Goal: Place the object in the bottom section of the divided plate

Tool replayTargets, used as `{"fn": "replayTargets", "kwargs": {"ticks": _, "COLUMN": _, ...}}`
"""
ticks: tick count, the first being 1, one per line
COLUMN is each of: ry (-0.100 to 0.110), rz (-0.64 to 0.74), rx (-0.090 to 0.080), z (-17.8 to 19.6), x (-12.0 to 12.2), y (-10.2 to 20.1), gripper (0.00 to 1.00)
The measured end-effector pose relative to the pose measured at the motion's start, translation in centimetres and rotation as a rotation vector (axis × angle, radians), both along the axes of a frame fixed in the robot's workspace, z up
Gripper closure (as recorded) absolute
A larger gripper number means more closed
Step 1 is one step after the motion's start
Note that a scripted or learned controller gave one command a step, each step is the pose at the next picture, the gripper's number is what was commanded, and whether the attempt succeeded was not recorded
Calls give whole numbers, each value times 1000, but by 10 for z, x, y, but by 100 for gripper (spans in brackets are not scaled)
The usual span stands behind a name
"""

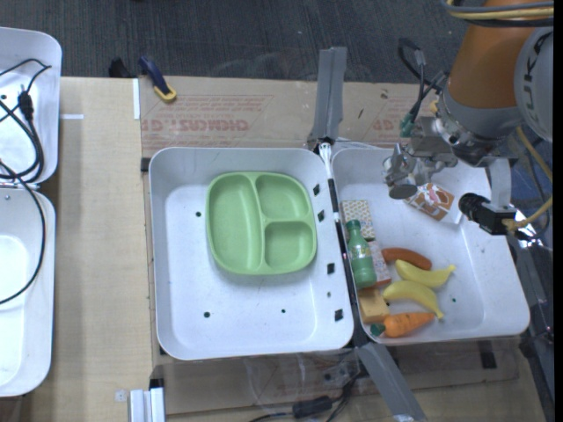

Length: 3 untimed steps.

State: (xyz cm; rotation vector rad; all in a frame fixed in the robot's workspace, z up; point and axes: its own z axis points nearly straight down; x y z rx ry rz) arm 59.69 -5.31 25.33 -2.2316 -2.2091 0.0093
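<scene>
Nearest the camera, in the right bin [493,319], a pile of toy food lies along the edge next to the divider [334,236]: a carrot [406,323] at the front, two bananas [420,287] just behind it, a sausage [406,258], a yellow block [373,306] and a green bottle [359,251] lying close against the divider.

Across the divider, the left bin [176,306] carries the green divided plate [261,223]. Its small lower section on the divider side appears to be the target; it holds nothing.

Further back in the right bin, the hand [402,183] hangs above the bin floor, beyond the pile. Whether its fingers stand wide or narrow cannot be told, and nothing is seen between them. A small red-and-white carton [431,200] lies just beside it, on the side away from the divider, and seems the likeliest object for the task.

Judgement: the pick is not yet made. To do it well, the hand should centre over the carton, align with its narrow side and descend squarely. The carry must then clear the raised divider. The bottle and pile lie under a direct path, so lift high first.
</scene>
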Motion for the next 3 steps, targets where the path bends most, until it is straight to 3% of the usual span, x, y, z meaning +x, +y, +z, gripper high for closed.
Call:
{"fn": "replayTargets", "kwargs": {"ticks": 1, "ry": -3, "rz": 268, "rx": 2, "z": -30, "x": 62, "y": 63, "gripper": 100}}
{"fn": "replayTargets", "kwargs": {"ticks": 2, "ry": -1, "rz": 142, "rx": 2, "z": -23, "x": 36, "y": 129, "gripper": 100}}
{"fn": "replayTargets", "kwargs": {"ticks": 3, "ry": -2, "rz": 151, "rx": 1, "z": -45, "x": 54, "y": 177, "gripper": 100}}
